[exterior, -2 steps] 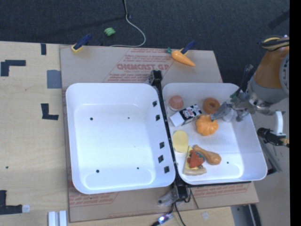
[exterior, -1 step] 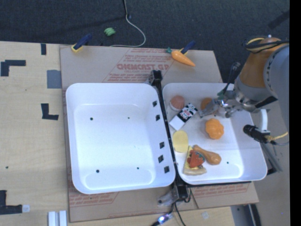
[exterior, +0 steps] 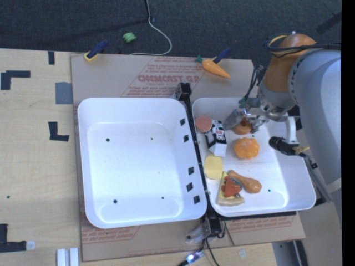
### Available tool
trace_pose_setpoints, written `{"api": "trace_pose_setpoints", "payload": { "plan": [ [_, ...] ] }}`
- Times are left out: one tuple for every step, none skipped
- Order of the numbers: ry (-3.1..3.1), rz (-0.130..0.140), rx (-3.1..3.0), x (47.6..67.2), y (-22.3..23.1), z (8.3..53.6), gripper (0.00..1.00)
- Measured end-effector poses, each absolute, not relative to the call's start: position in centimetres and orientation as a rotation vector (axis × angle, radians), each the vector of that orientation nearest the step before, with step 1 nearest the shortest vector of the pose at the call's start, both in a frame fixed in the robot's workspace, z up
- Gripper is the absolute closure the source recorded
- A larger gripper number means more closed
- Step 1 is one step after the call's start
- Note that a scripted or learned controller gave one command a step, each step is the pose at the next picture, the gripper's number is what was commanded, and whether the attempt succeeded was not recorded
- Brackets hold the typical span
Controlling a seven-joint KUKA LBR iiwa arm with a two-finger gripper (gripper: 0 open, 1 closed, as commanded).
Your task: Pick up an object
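Nearest the camera, at the right bin's (exterior: 280, 204) front edge, lies a pizza-slice toy (exterior: 230, 192) beside a drumstick toy (exterior: 247, 183). Further back, the small brown toy (exterior: 242, 128) sits under the tool (exterior: 248, 119), looking light, hard and rounded, best pinched across its middle. Whether the tool has hold of it, I cannot tell; an orange pumpkin toy (exterior: 246, 148) lies just beside.
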State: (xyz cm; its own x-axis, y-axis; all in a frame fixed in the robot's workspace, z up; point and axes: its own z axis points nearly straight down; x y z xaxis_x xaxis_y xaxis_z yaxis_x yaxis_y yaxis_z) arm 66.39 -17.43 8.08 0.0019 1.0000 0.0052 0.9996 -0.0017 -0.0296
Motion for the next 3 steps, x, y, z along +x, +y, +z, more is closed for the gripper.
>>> {"api": "trace_pose_setpoints", "payload": {
  "plan": [
    [-2.224,0.005,-2.219,66.8,-17.5,9.4,1.00],
    [-2.233,-0.010,-2.216,67.1,-9.9,18.3,1.00],
    [-2.230,-0.002,-2.209,66.8,-1.7,18.4,1.00]
  ]
}}
